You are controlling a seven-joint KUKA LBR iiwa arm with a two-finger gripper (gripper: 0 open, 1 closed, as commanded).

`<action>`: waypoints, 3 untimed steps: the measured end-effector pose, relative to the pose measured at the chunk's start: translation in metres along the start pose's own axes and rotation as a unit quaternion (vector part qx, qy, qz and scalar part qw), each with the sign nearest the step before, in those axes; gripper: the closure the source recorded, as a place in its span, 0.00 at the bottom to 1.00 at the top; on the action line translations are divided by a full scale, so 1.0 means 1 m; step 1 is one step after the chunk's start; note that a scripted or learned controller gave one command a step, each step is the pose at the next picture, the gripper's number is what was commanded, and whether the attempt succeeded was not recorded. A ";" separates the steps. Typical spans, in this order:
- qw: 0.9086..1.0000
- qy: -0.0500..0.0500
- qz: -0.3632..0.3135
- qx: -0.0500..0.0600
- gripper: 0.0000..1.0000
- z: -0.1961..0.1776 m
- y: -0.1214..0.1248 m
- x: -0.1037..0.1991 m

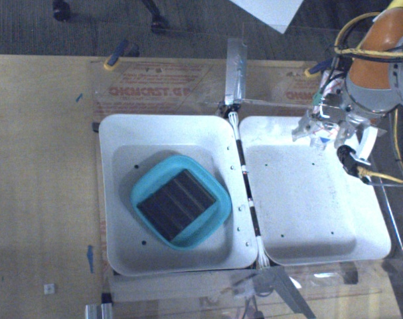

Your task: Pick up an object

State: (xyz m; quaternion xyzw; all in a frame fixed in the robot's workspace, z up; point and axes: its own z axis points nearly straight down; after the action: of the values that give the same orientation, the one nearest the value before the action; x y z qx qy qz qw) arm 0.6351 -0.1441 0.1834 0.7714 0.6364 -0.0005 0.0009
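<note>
A blue square dish (pixel 181 201) with a dark ribbed inset lies tilted in the middle of the left bin (pixel 118 138). My gripper (pixel 319 131) hangs over the far right corner of the right bin (pixel 301 198), well away from the dish. Cables and the wrist body crowd around its tip. Nothing shows between the fingers.
A clear divider post (pixel 235 72) rises at the far end of the seam between the bins. Yellow cables (pixel 360 28) loop around the orange wrist at the upper right. A chair base (pixel 108 2) stands on the floor beyond the bench.
</note>
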 end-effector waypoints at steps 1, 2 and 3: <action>1.000 0.000 -0.025 0.000 0.00 -0.025 0.032 -0.049; 0.989 0.001 -0.149 0.002 0.00 0.064 -0.003 -0.022; 0.984 0.010 -0.180 0.004 0.00 0.095 0.032 -0.063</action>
State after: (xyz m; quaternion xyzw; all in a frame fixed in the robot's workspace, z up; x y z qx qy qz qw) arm 0.6546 -0.2123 0.0886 0.6446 0.7645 0.0044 -0.0086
